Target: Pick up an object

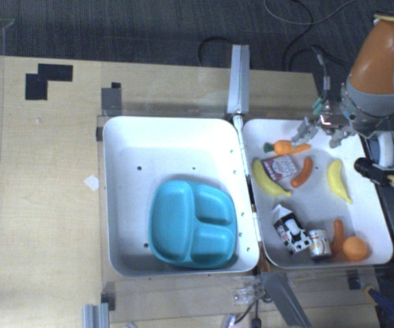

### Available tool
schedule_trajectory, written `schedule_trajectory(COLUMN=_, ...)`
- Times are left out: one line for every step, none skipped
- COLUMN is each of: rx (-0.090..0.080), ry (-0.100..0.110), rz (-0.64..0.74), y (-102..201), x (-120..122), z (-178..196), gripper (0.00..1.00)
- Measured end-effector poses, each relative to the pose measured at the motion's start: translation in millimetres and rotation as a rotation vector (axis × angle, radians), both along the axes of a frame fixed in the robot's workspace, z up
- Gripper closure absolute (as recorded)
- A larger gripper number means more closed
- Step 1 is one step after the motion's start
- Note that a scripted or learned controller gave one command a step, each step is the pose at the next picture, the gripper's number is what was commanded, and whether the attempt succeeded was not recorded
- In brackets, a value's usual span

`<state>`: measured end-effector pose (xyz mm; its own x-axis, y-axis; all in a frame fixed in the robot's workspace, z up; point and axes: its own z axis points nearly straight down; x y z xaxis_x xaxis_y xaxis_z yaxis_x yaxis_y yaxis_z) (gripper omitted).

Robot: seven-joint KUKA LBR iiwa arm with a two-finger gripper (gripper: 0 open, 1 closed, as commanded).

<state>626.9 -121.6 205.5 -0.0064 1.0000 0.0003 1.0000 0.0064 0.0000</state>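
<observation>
While my arm reaches in from the right, my gripper [324, 130] hangs over the far edge of the right bin [381, 214], just beside a small carrot [289, 147]; I cannot tell from this angle how it is set, and nothing shows in its grasp. Below the carrot lie a maroon packet [278, 166], a sausage [302, 172] and a banana [268, 181] along the bin's left wall, with a second banana [339, 180] apart on the right. Near the front rim sit a black-and-white carton [289, 229], a small can [317, 243], another carrot [338, 229] and an orange [354, 249]. The left bin [135, 149] holds a blue divided tray [193, 223], lying toward its near side. Both bins rest on a pale wooden bench [39, 203] marked with black tape squares [46, 79], a metal rail [238, 80] standing between them at the back. Beyond the bench, cables [299, 9] trail across dark grey carpet [115, 12].
</observation>
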Motion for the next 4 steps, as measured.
schedule_trajectory(rx=-0.002, ry=-0.003, rz=-0.140, y=-14, x=-6, z=120, gripper=0.00)
schedule_trajectory(rx=0.000, ry=0.002, rz=-0.182, y=-8, x=-11, z=-38, gripper=0.00)
schedule_trajectory(rx=0.000, ry=-0.015, rz=-0.357, y=29, x=-17, z=-113, gripper=0.00)
schedule_trajectory(rx=0.005, ry=-0.024, rz=-0.355, y=30, x=-13, z=-100, gripper=1.00)
